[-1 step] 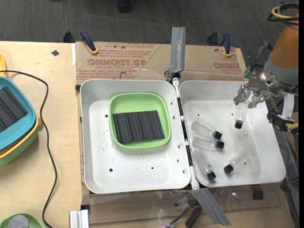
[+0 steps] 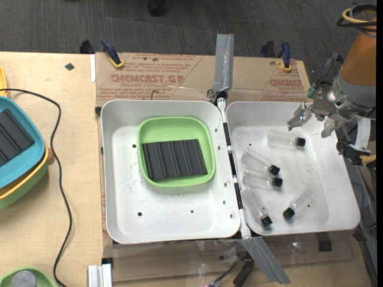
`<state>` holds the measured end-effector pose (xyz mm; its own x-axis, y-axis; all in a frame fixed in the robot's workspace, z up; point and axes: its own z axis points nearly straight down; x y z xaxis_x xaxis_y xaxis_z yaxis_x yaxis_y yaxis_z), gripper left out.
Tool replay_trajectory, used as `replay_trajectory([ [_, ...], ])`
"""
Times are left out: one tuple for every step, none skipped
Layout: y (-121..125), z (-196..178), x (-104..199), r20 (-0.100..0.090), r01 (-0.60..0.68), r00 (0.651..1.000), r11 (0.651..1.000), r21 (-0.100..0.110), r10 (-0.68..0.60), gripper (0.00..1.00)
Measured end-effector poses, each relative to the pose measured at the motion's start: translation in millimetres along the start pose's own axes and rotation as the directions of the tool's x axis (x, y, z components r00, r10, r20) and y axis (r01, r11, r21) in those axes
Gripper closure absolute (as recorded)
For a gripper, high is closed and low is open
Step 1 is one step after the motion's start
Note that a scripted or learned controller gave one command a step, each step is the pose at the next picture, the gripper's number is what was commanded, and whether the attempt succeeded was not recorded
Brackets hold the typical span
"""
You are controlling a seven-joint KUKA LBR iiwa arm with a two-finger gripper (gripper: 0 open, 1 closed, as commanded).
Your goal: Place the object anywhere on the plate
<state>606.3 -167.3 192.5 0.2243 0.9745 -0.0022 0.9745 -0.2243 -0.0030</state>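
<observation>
Fingers of gripper (image 2: 312,117) spread, nothing between them, hovering at 1 o'clock of right bin (image 2: 341,220). Clear vials (image 2: 286,140) with black caps lie scattered there; green plate (image 2: 203,130) in left bin (image 2: 119,208). Vial likely light, stiff, slippery, rolls easily; grip across mid-body.
</observation>
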Motion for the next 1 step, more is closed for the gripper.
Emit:
replay_trajectory([
  [-7.4, -53.1, -34.2, 0.0, -0.238, 0.971, 0.971, -0.002, 0.238, 0.0],
])
